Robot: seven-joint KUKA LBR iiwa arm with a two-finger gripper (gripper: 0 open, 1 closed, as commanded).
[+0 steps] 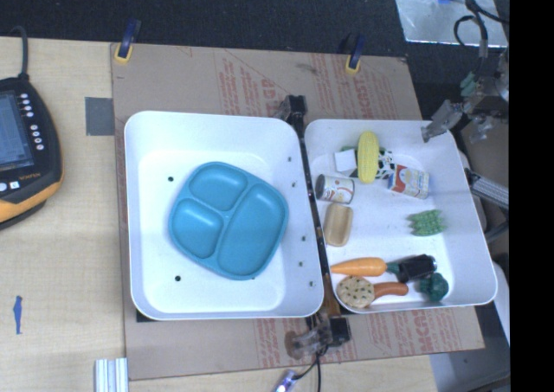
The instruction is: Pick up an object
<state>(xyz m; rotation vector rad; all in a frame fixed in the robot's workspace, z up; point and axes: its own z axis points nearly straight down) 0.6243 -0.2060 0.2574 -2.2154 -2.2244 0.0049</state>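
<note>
Nearest, the cracker point(355, 292) and carrot point(358, 266) lie well left and nearward of the gripper point(446, 119); its state I cannot tell.

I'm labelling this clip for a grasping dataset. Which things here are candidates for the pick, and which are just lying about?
Candidates, in the right bin:
corn cob, carrot, can, green toy, cookie.

Lying about:
blue divided plate in the left bin, handheld controller, clamps.
</note>
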